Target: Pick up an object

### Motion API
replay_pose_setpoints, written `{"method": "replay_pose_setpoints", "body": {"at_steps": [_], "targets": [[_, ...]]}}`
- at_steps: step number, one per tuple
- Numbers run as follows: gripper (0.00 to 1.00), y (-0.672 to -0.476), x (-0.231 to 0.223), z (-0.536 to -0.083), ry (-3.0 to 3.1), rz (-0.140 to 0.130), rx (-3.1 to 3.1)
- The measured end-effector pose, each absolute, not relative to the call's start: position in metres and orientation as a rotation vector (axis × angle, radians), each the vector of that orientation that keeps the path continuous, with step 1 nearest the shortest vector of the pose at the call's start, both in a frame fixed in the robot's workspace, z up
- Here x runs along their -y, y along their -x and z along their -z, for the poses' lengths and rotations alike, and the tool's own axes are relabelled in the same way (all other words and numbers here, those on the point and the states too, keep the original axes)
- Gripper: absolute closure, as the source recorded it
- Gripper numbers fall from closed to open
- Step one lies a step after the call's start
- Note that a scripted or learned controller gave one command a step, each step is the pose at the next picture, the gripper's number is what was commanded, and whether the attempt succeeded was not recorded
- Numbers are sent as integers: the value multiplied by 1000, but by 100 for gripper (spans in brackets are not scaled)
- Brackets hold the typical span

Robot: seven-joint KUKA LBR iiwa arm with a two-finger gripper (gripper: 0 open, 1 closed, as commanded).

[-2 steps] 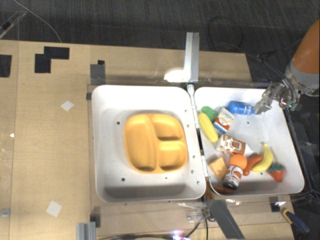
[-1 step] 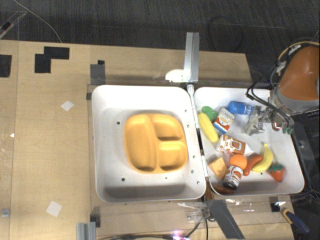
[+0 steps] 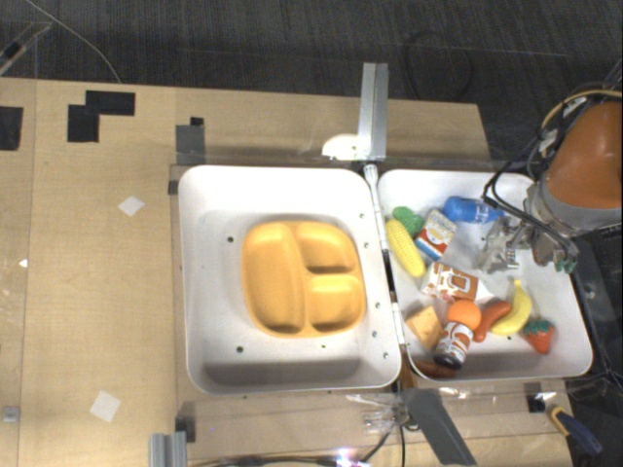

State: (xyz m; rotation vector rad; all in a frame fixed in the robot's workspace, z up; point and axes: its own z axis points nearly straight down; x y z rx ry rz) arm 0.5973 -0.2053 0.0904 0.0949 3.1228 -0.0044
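The right bin holds several toy foods. A yellow corn cob lies by its left wall, with a green vegetable behind it. A blue bottle lies at the back, next to a small white and red carton. Toward the front are a snack box, an orange, a small sauce bottle, a bread slice, a banana and a strawberry. My gripper hangs over the bin's right middle, between the blue bottle and the banana. Nothing is seen held in it.
The left bin contains a yellow divided tray at its middle. A metal post stands behind the seam between the bins. The arm's orange band and black cables hang over the right bin's back right corner.
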Motion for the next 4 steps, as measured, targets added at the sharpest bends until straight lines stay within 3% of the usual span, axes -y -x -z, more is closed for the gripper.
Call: {"method": "replay_pose_setpoints", "body": {"at_steps": [1,2,3,4], "targets": [[0,-596,205,-89,-95,3,-3127],[0,-640,205,-99,-315,-6,-3158],[0,-640,202,-99,-739,-6,-3094],[0,-627,205,-111,-1379,-2,-2816]]}}
